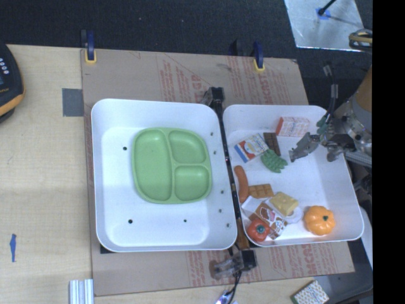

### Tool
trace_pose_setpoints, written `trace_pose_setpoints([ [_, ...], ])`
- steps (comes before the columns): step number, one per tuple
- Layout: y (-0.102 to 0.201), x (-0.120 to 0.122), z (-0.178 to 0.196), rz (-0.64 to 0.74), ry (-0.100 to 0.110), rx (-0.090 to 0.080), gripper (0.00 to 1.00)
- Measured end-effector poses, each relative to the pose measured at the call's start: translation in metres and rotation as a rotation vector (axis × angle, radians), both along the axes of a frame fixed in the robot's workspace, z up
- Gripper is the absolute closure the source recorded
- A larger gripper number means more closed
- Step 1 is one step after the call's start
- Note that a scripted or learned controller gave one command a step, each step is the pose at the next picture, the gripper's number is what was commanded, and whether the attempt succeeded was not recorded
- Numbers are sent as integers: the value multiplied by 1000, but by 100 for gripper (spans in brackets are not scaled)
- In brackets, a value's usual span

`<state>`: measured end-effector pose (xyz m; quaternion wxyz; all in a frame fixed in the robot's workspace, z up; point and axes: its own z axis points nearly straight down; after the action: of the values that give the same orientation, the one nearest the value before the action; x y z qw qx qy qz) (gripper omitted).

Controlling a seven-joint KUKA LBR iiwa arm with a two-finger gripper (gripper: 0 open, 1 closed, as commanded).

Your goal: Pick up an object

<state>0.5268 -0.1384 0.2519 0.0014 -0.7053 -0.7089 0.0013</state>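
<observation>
The right bin holds several toy food items. Among them are an orange pumpkin, a yellow cheese block, a green leafy piece, a sausage, a pink-and-white box and a small printed packet. My gripper hangs over the upper right part of this bin, to the right of the green piece and below the box. It is open, its fingers are spread, and only white bin floor shows between them.
The left bin carries a green divided plate. A brown cracker, a tomato and a white wrapper crowd the right bin's lower left. Blue clamps hold the cardboard mat at the back.
</observation>
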Motion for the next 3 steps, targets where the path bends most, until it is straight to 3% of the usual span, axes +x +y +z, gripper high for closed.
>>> trace_pose_setpoints([
  [1, 2, 70, -107, 5, 3, -1, 0],
  [2, -2, 78, -161, 1, 1, 0, 0],
  [3, -32, 134, -156, 2, -10, -2, 0],
])
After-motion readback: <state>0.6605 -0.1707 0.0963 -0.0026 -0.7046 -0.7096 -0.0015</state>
